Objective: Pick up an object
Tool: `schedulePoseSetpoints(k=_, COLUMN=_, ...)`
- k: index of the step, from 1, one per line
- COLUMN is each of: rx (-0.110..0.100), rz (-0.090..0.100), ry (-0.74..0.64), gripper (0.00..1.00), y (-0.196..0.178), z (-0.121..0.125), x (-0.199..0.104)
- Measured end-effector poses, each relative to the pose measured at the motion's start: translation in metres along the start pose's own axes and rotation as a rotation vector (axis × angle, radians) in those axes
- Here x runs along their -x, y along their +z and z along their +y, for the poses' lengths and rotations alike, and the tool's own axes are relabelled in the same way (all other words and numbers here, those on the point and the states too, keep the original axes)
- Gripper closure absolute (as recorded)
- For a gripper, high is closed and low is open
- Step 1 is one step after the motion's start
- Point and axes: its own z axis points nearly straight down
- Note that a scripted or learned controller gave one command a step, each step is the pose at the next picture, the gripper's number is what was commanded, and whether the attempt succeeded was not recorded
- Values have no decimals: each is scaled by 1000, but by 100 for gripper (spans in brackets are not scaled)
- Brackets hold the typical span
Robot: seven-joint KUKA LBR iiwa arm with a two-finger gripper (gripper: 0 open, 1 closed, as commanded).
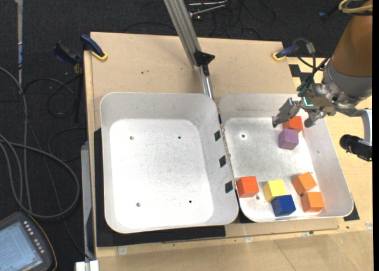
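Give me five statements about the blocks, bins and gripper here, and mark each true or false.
1. The purple block lies in the right bin. True.
2. The left bin holds the yellow block. False: the yellow block is in the right bin.
3. The blue block touches the yellow block. True.
4. The gripper hangs over the left bin. False: it is over the right bin, above the orange block next to the purple block.
5. Two blocks are green. False: none is green.

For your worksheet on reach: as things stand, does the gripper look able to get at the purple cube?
Probably yes: the gripper hovers just above the purple cube, whose top looks uncovered, though an orange cube sits close beside it.
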Motion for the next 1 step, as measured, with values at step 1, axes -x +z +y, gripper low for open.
schedulePoseSetpoints(k=1, rx=4, rz=-1, ry=1, gripper=0, y=-2, z=1, x=0)
